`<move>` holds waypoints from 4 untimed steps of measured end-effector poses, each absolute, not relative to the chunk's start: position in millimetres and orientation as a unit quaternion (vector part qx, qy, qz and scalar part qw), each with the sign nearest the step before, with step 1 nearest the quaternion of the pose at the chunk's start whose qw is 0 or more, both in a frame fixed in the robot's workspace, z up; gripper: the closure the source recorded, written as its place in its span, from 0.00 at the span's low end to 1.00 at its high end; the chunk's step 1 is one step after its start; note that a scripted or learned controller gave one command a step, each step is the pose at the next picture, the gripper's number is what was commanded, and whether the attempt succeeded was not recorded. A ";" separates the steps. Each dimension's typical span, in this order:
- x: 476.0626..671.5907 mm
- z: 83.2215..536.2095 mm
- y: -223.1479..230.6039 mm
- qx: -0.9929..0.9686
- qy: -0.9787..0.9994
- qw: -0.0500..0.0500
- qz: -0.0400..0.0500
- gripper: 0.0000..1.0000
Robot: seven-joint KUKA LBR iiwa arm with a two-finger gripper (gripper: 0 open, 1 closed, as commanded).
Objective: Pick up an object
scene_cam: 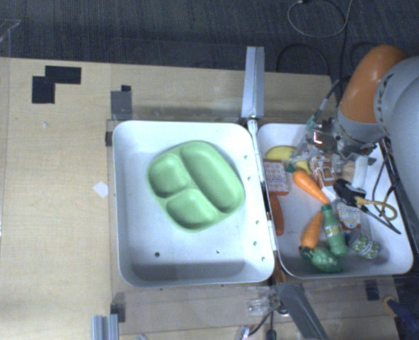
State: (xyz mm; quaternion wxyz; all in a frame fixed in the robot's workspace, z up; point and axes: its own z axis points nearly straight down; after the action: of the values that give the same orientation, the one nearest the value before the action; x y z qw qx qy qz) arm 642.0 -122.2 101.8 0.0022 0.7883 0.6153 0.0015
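The claw (327, 164) hangs low over the far half of the right bin (400, 255), and the loose things crowd around it. Just to its left in the view lies a banana (281, 152), partly tucked behind other items, and below that a red-and-white packet (275, 176) lies flat against the bin's left wall. An orange carrot (311, 185) lies slantwise right beneath the claw, so close that I cannot tell whether they touch. Nearer the camera, down from the claw, a second carrot (312, 230) leans beside an upright-looking green bottle (332, 233), the two touching. A dark green leafy piece (323, 260) sits at their foot, and a small green-and-white wrapped item (366, 247) lies just to its right. A reddish-brown sausage (277, 215) lies along the left wall, down and to the left of the claw. Well to the claw's left, across the divider, the left bin (128, 190) holds a pale green divided plate (195, 184), set at a slant in its middle. The arm comes in from the right with its orange band (367, 83) above and behind the wrist, which points steeply down into the bin. Whether the claw is released or clenched cannot be told, and no object can be seen in its grasp.
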 end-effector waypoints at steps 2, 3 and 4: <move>669.8 86.8 -87.7 0.803 0.596 0.001 0.001 0.00; 670.6 87.3 -106.4 0.742 0.671 0.002 0.002 0.00; 670.8 87.1 -88.1 0.734 0.679 0.002 0.002 0.00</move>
State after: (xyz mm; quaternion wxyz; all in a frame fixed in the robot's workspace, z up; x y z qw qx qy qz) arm 670.8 -88.1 87.1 0.0022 0.7344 0.6787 0.0024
